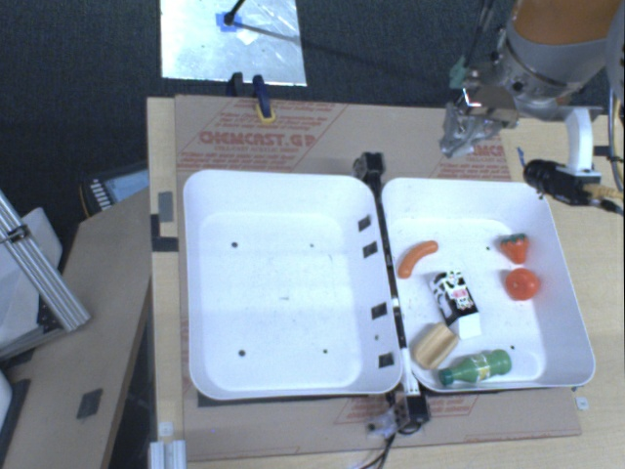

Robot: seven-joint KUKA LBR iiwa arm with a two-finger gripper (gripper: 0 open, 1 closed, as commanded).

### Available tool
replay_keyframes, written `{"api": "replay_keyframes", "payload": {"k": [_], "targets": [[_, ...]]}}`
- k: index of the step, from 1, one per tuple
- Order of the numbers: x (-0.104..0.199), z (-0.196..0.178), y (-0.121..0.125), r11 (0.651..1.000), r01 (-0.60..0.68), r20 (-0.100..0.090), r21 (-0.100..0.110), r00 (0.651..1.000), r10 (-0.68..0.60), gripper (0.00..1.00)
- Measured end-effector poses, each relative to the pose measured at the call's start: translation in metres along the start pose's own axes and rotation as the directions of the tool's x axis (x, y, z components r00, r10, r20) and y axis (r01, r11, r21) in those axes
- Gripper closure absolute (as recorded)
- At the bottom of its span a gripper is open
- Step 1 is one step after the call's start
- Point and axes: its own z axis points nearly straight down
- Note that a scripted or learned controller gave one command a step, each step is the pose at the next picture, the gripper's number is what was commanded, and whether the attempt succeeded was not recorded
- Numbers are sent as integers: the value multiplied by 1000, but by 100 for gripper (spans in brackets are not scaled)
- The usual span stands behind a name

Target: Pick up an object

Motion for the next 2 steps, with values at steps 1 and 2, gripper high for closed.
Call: {"api": "replay_keyframes", "payload": {"k": [1, 2], "targets": [[22, 1, -29, 1000, -3, 1, 4, 1000, 3, 100], [45, 24, -50, 1000, -3, 1, 6, 1000, 3, 100]]}}
